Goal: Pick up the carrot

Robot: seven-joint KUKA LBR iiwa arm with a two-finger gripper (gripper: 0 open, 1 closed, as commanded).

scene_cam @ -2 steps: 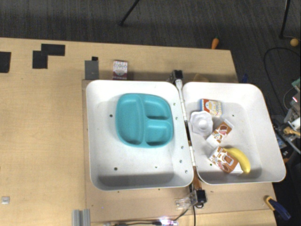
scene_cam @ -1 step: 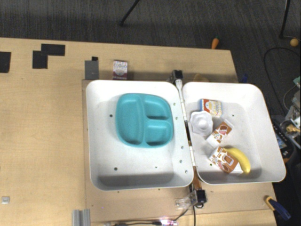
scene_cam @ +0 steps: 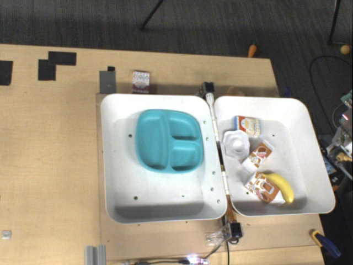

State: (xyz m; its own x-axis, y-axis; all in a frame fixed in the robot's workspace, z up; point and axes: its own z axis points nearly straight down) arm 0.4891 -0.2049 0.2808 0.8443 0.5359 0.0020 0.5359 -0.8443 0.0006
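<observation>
The right bin [scene_cam: 309,120] was crowded toward its near left side. A banana [scene_cam: 281,185] lay against a brown-and-white packet [scene_cam: 260,187], with a second packet [scene_cam: 259,154] just above it. A white cup [scene_cam: 236,143] sat on its side, touching a small white-and-orange carton [scene_cam: 246,126]. I could not make out the carrot for certain among them. A small orange thing [scene_cam: 252,51] sat at the bench's far edge, well apart from both bins, and I could not tell whether that was it. Nor could I tell how the claw stood.

The left bin [scene_cam: 118,164] held a teal divided plate [scene_cam: 168,141], lying flat near its middle. Behind that bin stood a grey block [scene_cam: 107,80] and a small printed box [scene_cam: 140,81].

The bench [scene_cam: 49,164] was pale wood with black patches [scene_cam: 55,64] at its far left. Beyond it ran dark carpet [scene_cam: 220,15], with black cables [scene_cam: 325,70] trailing at the right.
</observation>
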